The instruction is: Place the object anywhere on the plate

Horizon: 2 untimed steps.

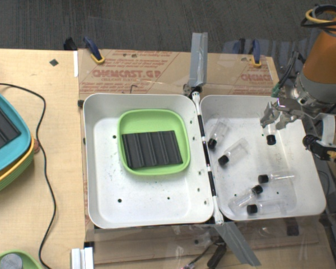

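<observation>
The green square plate (pixel 153 122) lies in the left white bin (pixel 101 167), with a dark ridged insert (pixel 152 149) on it. Several clear vials with black caps lie in the right bin (pixel 302 200): one near the divider (pixel 217 133), one beside it (pixel 234 152), and three toward the front (pixel 275 177) (pixel 247 195) (pixel 263 207). My gripper (pixel 271 129) hangs over the back right of the right bin, far from the plate. A small black piece (pixel 270 140) sits just below it; whether that is a vial cap or part of the gripper is unclear.
A metal divider (pixel 204 150) runs between the two bins. Cardboard with clamps (pixel 134 72) lies behind them. Stacked teal and green trays (pixel 8 142) and a black cable (pixel 45 167) sit on the wooden bench at the left.
</observation>
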Each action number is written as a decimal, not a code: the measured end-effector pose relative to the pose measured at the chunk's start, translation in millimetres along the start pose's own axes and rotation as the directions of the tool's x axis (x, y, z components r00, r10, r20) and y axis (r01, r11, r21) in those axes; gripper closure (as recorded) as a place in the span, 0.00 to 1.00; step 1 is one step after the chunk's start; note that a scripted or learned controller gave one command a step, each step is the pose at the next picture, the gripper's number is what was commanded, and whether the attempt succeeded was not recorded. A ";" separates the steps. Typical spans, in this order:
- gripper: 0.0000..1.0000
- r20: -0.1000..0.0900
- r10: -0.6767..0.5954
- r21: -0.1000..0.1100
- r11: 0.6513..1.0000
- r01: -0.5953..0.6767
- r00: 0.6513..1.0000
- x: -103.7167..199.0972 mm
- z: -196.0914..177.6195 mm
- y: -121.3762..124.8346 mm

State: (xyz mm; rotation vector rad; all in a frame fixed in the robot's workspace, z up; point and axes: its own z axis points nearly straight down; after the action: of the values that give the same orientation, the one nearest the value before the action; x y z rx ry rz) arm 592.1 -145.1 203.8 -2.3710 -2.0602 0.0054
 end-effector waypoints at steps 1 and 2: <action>0.00 0.000 0.000 -0.001 1.000 0.000 1.000 0.0 -0.1 0.1; 0.00 0.000 0.365 0.000 0.931 -0.365 0.931 -27.7 -53.9 8.2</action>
State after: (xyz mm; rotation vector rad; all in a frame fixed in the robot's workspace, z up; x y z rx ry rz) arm 596.5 -173.6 257.7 -2.7131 -1.5844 0.0055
